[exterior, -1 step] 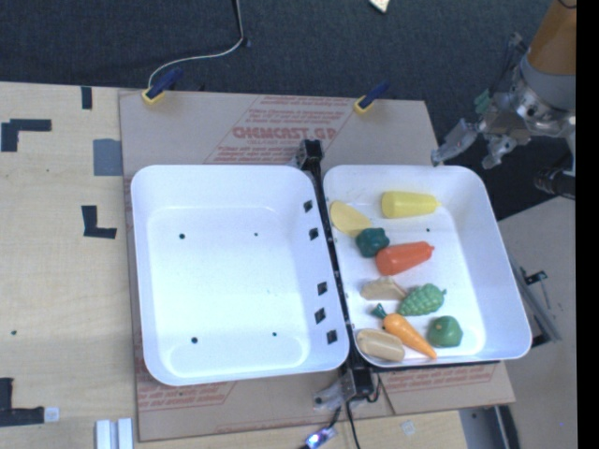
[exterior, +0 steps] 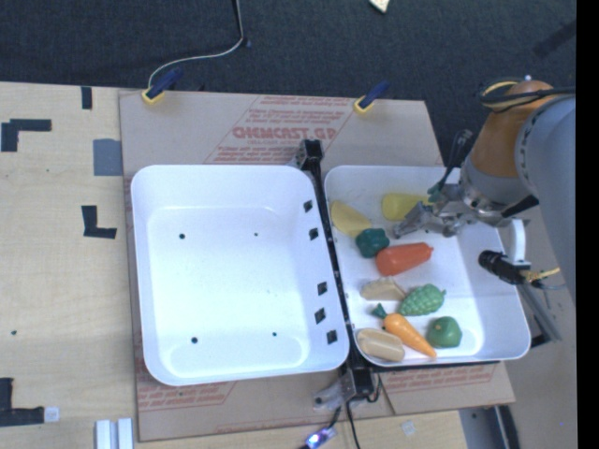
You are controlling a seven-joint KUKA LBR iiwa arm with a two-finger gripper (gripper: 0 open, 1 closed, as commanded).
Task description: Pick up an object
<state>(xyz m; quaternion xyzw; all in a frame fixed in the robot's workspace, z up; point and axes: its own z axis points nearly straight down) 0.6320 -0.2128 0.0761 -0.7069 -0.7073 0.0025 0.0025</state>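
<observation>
The right bin (exterior: pixel 487 321) holds several toy foods: two yellow pieces (exterior: pixel 348 218) (exterior: pixel 401 204), a dark teal piece (exterior: pixel 372 242), a red pepper (exterior: pixel 404 257), a beige piece (exterior: pixel 382 290), a green bumpy fruit (exterior: pixel 421 299), an orange carrot (exterior: pixel 409 334), a green round piece (exterior: pixel 445 331) and a tan bread roll (exterior: pixel 379 345). My gripper (exterior: pixel 412 221) hangs low over the bin's back part, just right of the yellow piece and above the red pepper. Nothing shows between its fingers.
The left bin (exterior: pixel 225 269) sits next to the right one, with a black divider clip strip (exterior: pixel 318 251) between them. Both rest on a cardboard sheet (exterior: pixel 271 129) held by blue and yellow clamps. A cable (exterior: pixel 234 26) runs across the dark floor behind.
</observation>
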